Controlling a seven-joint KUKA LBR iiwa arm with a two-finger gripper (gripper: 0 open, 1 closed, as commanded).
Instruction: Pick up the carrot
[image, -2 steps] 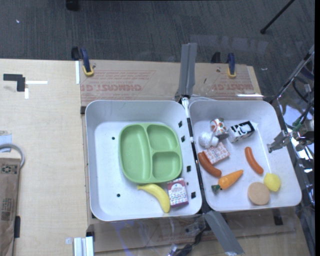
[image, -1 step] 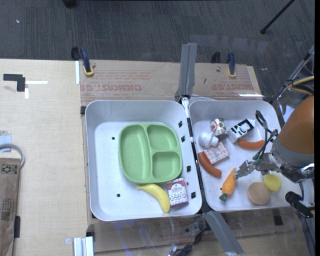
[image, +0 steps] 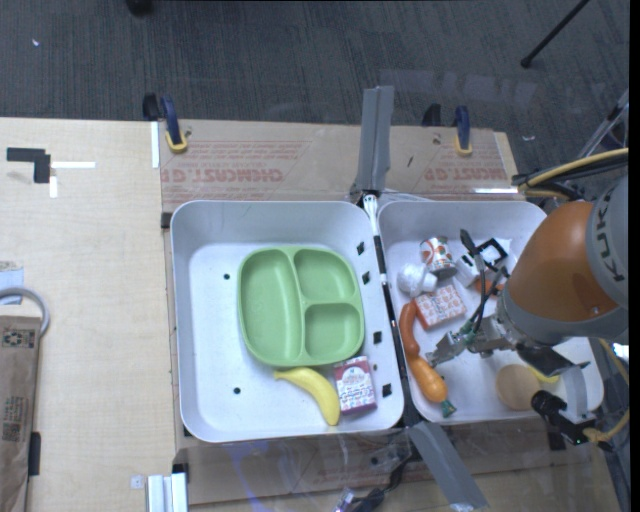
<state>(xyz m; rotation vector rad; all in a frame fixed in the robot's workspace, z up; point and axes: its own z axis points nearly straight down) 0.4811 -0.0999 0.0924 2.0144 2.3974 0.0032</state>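
— Green plastic first: your tray (image: 300, 305), smooth and three-celled, lies well left of the carrot (image: 428, 381). Just right of the tray sit a curved banana (image: 315, 392) and a small printed carton (image: 354, 386).

— And the carrot?

— Orange, tapered, matte, in the right bin (image: 530, 212) against its left wall, below a reddish sausage (image: 408, 330). The gripper (image: 450, 347) hangs just up and right of the carrot.

— Holding it?

— Nothing between the fingers; open or closed, you cannot tell. You're on the approach, I'd judge: next, lower over the carrot's middle and close.
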